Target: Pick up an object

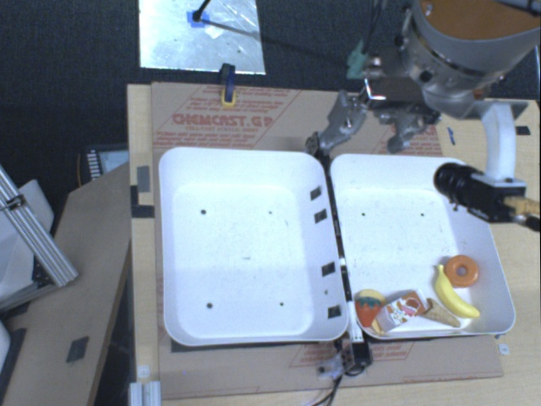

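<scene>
— Since nothing says which object to take, what would you go for, and how will it handle?

— Nearest the camera, along the front wall of my right-hand shallow white plastic bin (397, 184), lie a small round red-and-orange toy fruit (369, 305), a flat red-and-white printed packet (401, 310), a tan wedge-shaped piece (442, 314), a curved yellow plastic banana (453, 295) and an orange ring-shaped doughnut toy (461, 270). I judge them all light and stiff, perhaps slippery. I'd pinch the banana across its narrow middle.

— And the other container?

— The left-hand shallow white plastic bin (241, 239) shows its bare floor.

— Your hand?

— My grey metal two-finger gripper (372, 125) hangs over the far rim, well apart from the toys. I cannot tell how it stands.
</scene>
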`<control>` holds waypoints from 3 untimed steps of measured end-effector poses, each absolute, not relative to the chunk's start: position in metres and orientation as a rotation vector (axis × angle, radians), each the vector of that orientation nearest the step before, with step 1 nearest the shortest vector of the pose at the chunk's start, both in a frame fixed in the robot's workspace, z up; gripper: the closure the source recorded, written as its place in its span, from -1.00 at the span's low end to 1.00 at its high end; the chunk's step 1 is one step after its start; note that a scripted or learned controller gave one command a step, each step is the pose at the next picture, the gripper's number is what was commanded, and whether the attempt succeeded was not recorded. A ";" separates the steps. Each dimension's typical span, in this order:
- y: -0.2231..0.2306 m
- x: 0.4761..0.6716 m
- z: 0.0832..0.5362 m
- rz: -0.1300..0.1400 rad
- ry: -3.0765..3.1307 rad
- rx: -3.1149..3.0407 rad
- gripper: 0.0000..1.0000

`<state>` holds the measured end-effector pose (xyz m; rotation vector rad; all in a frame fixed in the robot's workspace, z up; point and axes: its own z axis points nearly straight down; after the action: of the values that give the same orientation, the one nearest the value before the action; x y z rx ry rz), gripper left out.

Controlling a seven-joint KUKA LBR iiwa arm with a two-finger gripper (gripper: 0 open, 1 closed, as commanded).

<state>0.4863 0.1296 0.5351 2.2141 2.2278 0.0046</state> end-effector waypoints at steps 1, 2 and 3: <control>0.174 0.486 0.535 0.005 2.231 2.212 -1.00; 0.221 0.486 0.535 0.005 2.232 2.212 -1.00; 0.235 0.486 0.503 -0.001 2.229 2.214 -1.00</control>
<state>0.4864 0.2348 0.5031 2.2141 2.2291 -0.0009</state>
